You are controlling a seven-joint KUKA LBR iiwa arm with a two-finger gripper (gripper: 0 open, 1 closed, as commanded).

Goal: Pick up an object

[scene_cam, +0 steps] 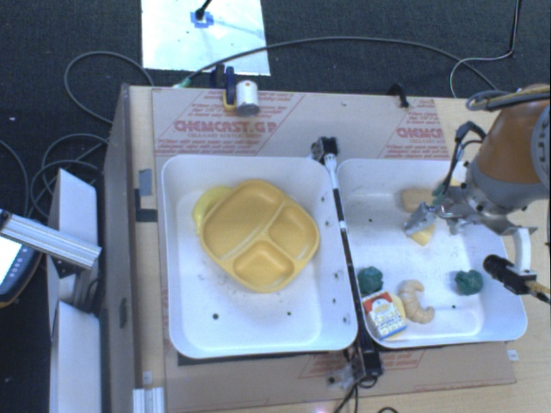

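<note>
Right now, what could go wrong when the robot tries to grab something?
The gripper sits at the yellow piece, close to the tan piece, so it might nudge one or catch both. Nothing shows clearly between its fingers, so it could come up with nothing.

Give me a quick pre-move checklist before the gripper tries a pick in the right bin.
1. Gripper over the right bin: ok.
2. Target under it, the yellow piece: ok, touching or just beneath the fingertips.
3. Piece actually between the fingers: cannot tell.
4. Tan piece crowds the target: not ok, close beside it.
5. Green pieces, croissant and small carton away from the pick: ok.
6. Yellow tray in the left bin, out of the way: ok.
</note>
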